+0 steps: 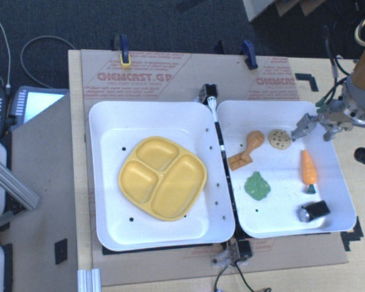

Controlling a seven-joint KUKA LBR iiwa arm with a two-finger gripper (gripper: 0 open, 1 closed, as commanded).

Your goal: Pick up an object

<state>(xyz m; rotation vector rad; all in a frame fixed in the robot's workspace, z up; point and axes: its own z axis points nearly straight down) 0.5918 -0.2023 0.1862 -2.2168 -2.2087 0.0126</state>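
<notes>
**Camera view: gripper over the right bin's far corner, nothing lifted yet**

From my remote seat I look down at a slant on two shallow white bins sitting side by side on the bench. The gripper point(314, 126) hangs at the right bin's point(347, 190) far right corner, its two fingers spread apart with nothing between them. By my reading the pick has not begun in earnest: every object lies loose on the bin floor, so the approach, the closing and the lift all remain.

The nearest candidate is a small round cookie point(280, 139), tan with dark specks, lying flat near the far edge, just beside the fingers. A brown drumstick-shaped toy point(246, 149) lies toward the bin's left edge. An orange carrot point(308, 168) with a green tip lies along the right edge. A green leafy piece point(257, 185) rests mid-floor, and a small black and silver object point(314, 211) sits near the front right corner.

The left bin point(103, 163) carries a yellow divided plate point(163, 178) at its centre.
</notes>
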